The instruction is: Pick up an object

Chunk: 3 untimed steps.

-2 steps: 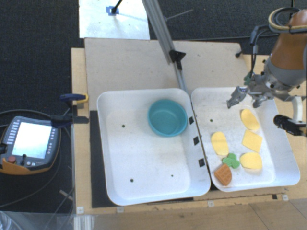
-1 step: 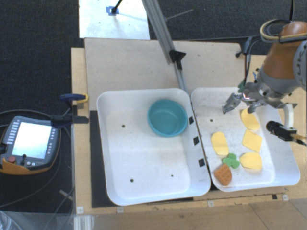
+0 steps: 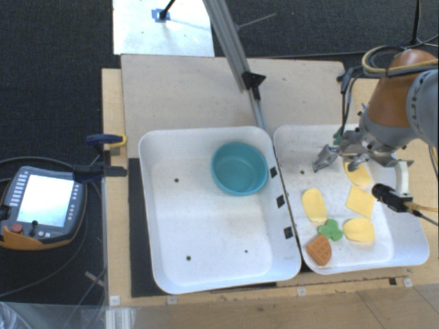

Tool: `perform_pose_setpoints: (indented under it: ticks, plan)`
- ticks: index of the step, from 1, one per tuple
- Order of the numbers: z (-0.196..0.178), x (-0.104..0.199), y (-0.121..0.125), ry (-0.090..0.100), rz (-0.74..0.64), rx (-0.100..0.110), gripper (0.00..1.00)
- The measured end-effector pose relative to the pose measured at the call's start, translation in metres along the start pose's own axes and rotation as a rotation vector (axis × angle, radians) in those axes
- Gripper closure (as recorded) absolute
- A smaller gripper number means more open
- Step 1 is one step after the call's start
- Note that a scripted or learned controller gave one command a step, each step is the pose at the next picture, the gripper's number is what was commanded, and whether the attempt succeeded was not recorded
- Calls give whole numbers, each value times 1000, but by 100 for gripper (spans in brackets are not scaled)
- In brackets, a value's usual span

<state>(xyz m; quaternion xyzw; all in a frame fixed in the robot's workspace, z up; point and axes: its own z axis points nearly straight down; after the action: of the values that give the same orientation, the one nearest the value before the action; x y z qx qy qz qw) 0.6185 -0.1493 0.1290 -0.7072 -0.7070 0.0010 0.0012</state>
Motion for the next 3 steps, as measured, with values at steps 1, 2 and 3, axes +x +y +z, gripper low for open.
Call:
perform_pose_setpoints:
  ticks: [1, 2, 3]
  plan:
    - [-13, 0, 1, -1, -1, -6, 100]
    - [-57, 3, -2, -1, -1, -7, 100]
    - [-110, 3, -1, -1, -1, -9, 100]
